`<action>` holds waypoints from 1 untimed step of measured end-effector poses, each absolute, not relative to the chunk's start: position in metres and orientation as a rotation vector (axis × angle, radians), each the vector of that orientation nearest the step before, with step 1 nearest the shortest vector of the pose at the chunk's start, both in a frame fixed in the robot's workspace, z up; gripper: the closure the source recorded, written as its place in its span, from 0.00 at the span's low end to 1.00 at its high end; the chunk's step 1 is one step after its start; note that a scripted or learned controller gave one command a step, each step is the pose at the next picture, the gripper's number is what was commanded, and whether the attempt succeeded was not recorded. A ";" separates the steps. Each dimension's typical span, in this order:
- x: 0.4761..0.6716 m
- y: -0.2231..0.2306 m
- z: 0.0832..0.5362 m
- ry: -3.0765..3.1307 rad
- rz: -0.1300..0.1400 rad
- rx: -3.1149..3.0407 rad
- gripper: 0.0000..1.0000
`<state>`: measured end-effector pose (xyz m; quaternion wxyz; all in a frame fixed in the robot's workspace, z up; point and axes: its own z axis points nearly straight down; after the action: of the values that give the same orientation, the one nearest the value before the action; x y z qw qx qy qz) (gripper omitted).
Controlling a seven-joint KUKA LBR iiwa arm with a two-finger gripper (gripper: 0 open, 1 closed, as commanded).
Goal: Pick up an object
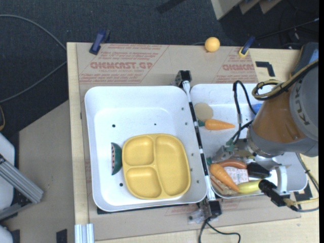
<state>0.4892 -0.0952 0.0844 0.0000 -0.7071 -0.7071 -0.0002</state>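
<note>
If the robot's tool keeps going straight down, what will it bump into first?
Probably the pile of toy food at the near end of the right white bin. The tool seems to point down over it beside a long orange carrot, though the arm hides its tip and depth is unclear.

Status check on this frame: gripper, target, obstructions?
Arm low over right bin. Gripper hidden beneath wrist. Carrot lying free, other toy food piled at near edge. Nothing seen held.

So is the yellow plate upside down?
No, the yellow plate lies right way up in the left bin; its three hollow sections face upward.
</note>
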 end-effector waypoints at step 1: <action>0.491 -0.096 0.084 -2.221 0.000 -2.222 0.00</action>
<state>0.4912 -0.0964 0.0842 -0.0002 -0.7072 -0.7070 -0.0001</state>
